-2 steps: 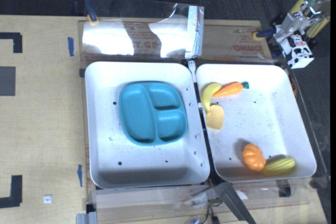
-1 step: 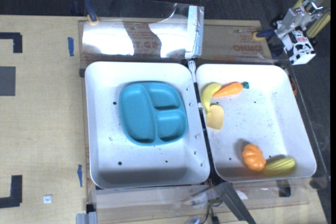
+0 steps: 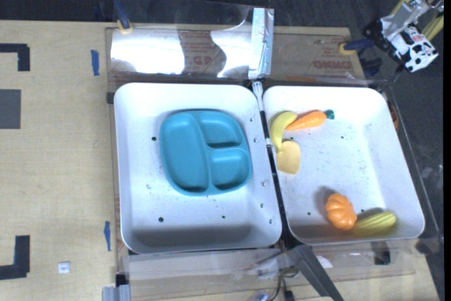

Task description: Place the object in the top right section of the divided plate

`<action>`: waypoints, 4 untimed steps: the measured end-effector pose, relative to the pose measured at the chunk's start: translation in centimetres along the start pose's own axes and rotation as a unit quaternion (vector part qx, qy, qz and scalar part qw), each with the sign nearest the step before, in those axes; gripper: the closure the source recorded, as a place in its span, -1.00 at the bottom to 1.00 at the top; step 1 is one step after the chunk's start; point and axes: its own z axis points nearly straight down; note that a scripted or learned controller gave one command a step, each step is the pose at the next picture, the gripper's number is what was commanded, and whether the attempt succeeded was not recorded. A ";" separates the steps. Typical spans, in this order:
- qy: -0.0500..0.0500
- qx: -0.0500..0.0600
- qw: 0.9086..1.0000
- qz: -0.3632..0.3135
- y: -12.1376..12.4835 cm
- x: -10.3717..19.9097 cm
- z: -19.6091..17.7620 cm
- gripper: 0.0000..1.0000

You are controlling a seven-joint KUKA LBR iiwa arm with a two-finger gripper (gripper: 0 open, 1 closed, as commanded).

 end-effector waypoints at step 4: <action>0.002 0.000 0.983 -0.183 -0.8 -1.6 2.1 1.00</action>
